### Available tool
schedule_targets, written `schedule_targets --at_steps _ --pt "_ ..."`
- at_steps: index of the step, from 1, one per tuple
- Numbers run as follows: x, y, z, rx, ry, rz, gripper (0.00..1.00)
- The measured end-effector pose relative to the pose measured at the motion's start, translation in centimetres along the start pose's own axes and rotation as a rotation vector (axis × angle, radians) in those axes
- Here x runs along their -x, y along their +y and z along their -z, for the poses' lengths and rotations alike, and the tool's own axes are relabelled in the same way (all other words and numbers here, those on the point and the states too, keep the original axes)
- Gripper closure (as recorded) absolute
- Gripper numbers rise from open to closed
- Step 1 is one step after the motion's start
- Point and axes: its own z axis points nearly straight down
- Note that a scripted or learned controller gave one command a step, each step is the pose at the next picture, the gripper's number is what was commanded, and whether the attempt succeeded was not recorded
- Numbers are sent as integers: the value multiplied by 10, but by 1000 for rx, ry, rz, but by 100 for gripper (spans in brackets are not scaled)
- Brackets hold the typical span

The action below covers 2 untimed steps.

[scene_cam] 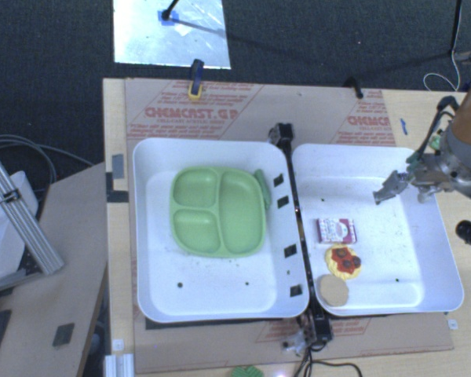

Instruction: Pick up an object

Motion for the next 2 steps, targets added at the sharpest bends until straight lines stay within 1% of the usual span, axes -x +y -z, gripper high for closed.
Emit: schedule_targets --at_steps 1,2 --pt "-43 -14 -125 -8 4 4 0" --pt "-45 -38 -130 18 -3 -4 0"
